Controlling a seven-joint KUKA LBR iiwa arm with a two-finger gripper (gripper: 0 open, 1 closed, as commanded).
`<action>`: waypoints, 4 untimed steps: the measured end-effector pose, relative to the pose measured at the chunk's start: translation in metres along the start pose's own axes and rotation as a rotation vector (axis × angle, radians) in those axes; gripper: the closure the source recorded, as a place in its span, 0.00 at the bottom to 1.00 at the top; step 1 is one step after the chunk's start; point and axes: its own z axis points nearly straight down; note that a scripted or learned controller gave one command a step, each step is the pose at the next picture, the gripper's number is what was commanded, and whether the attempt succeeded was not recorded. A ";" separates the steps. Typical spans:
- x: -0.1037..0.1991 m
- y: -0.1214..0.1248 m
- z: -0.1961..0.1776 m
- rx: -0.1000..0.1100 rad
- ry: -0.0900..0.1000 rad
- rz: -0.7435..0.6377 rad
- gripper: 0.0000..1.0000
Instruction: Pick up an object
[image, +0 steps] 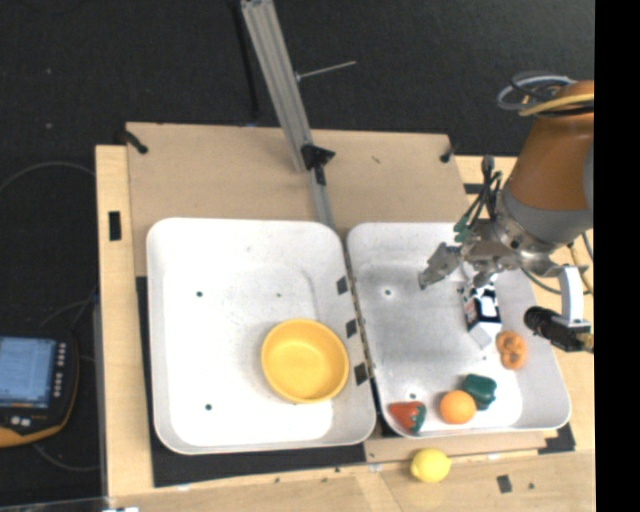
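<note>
1. The end effector (462, 275) hangs over the right bin (400, 260), fingers spread, nothing between them.
2. Candidates lie along that bin's near edge: an orange (458, 407), a green pepper (481, 388), a red fruit (407, 415).
3. Best descend centred over one isolated piece, fingers straddling it, clear of the wall.
4. A yellow bowl (305, 359) sits in the left bin (200, 270).

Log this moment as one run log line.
gripper: over right bin, nothing seen held | right bin: orange, green item, red item | left bin: yellow bowl | lemon: on bench
</note>
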 end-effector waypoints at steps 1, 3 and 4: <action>0.000 0.000 0.000 -0.001 0.000 0.001 0.00; 0.001 -0.003 0.121 0.006 -0.002 0.005 0.00; 0.000 -0.003 0.145 0.003 -0.002 0.005 0.00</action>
